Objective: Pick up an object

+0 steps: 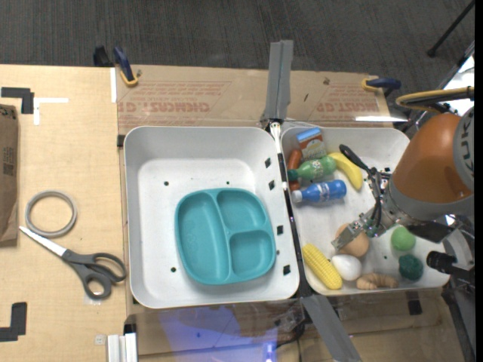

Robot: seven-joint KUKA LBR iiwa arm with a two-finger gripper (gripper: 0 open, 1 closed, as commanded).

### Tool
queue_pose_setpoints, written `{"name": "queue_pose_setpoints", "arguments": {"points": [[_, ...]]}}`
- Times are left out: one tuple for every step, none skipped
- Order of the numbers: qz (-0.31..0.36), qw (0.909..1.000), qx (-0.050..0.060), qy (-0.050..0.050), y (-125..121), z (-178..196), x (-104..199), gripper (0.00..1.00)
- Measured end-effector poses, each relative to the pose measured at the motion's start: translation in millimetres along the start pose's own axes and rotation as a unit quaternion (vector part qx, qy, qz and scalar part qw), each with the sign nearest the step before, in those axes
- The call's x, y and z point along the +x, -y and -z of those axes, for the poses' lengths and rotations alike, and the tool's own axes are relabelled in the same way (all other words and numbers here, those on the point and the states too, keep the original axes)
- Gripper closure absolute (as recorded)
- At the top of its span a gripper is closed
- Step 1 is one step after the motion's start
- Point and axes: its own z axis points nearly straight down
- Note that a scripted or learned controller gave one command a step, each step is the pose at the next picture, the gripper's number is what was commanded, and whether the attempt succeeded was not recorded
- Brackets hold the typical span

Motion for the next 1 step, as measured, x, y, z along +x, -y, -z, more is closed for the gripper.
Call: {"name": "queue_pose_setpoints", "arguments": {"points": [[-0.014,0.9999,0.0,0.0,-2.9,125.8,51.9,1.0]]}}
